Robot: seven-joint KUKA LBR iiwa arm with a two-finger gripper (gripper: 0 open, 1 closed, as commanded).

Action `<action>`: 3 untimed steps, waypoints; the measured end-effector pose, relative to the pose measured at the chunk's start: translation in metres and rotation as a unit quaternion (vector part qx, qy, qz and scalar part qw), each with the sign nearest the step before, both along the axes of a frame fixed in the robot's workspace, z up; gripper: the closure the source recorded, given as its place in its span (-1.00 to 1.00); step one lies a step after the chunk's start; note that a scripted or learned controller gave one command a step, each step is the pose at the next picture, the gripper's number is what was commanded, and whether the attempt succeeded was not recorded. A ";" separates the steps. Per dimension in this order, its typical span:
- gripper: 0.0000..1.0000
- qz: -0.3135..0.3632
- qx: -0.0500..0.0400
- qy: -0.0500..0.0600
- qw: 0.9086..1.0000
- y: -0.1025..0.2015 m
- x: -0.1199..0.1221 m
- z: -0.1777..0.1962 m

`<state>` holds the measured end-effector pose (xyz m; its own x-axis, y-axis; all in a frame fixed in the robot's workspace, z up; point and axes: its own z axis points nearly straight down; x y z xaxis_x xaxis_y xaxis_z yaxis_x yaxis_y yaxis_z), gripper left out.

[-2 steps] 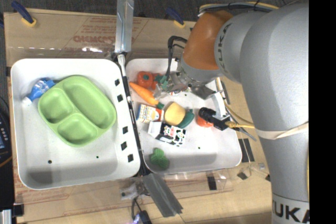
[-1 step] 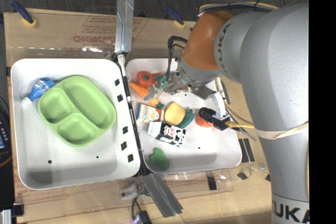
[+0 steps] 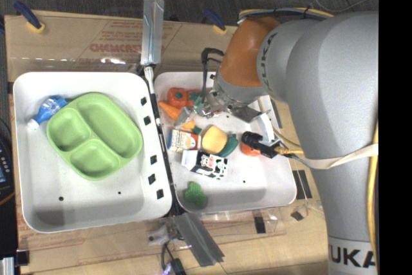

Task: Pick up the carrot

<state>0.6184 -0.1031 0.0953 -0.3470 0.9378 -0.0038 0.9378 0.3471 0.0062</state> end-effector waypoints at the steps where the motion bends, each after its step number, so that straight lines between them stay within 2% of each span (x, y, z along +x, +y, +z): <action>1: 1.00 0.002 0.000 0.001 1.000 0.001 -0.001 0.009; 2: 1.00 0.000 0.001 0.003 1.000 0.058 0.039 0.111; 3: 1.00 -0.025 0.001 0.003 1.000 0.045 0.039 0.167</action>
